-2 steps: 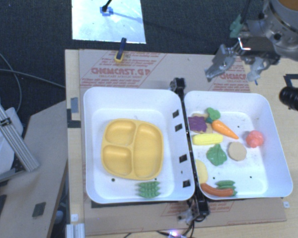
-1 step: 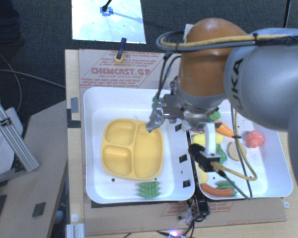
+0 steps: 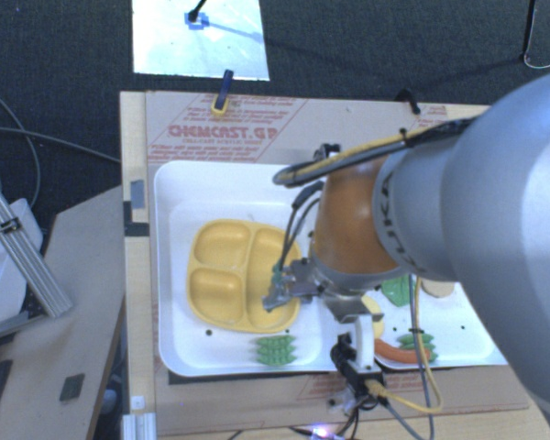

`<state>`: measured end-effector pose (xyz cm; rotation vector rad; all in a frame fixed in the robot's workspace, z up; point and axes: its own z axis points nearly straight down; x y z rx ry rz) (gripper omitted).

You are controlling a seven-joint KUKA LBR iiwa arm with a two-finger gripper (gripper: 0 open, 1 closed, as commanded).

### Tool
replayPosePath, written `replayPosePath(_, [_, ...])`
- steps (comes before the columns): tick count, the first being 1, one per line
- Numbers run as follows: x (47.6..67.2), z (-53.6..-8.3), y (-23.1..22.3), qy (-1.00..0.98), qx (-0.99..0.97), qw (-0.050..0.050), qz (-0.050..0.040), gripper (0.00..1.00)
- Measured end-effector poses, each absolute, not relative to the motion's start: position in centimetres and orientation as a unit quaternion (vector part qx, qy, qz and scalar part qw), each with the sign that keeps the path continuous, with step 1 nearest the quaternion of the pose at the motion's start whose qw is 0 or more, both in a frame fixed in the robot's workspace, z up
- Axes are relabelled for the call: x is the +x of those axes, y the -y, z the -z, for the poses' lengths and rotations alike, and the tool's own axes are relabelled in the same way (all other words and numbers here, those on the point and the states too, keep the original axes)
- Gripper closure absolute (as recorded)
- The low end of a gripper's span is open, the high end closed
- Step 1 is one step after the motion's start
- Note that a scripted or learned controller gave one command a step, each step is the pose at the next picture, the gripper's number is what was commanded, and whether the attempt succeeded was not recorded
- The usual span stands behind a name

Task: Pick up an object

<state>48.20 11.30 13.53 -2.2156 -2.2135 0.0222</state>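
Observation:
A yellow divided plate [image 3: 222, 271] lies in the left white bin [image 3: 179, 246]. My gripper [image 3: 280, 293] hangs low over the plate's right rim, reaching in from the right under the orange wrist band. A small green ridged toy [image 3: 275, 349] lies just in front of the plate, near the bin's front wall. The wrist hides the plate's right edge and whatever is directly beneath the gripper.
The right bin [image 3: 467, 342] holds a green leafy item [image 3: 399, 290], an orange carrot-like piece [image 3: 399, 355], a small green piece [image 3: 418, 340] and a beige object [image 3: 438, 289], partly hidden by the arm. Cables [image 3: 385, 397] hang at the front edge. A metal frame [image 3: 23, 255] stands left.

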Motion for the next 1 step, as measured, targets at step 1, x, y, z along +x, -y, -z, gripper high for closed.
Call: replayPosePath(1, [55.01, -8.47, -11.50, 0.708, -0.707, -0.002, 0.0000, 0.00])
